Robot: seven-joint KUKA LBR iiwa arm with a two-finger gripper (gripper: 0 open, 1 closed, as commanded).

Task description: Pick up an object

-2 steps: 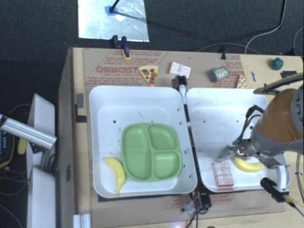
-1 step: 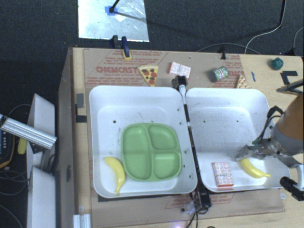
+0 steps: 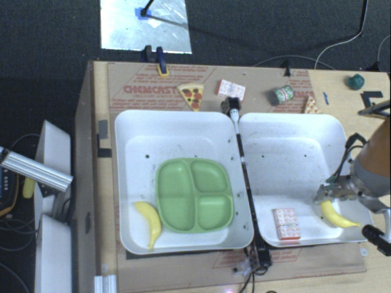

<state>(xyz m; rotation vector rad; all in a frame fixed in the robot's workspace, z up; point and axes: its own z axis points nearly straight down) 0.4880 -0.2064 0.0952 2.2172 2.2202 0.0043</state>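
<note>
The right bin (image 3: 293,133) holds a yellow banana (image 3: 338,216) near its front right corner and a small red-and-white box (image 3: 286,223) at its front edge. My gripper (image 3: 333,193) hangs low at the bin's right side, just above the banana's left end; no object is visibly held. The grey arm (image 3: 374,166) comes in from the right. In the left bin (image 3: 140,133) lie a green divided plate (image 3: 195,194) and a second banana (image 3: 149,222) at the front left, touching the plate's edge.
Behind the bins, on the cardboard, sit a pizza-slice toy (image 3: 191,95), a small white-and-red packet (image 3: 231,90), a small can (image 3: 283,94) and a teal ball (image 3: 356,81). A black divider bar (image 3: 241,157) runs between the bins.
</note>
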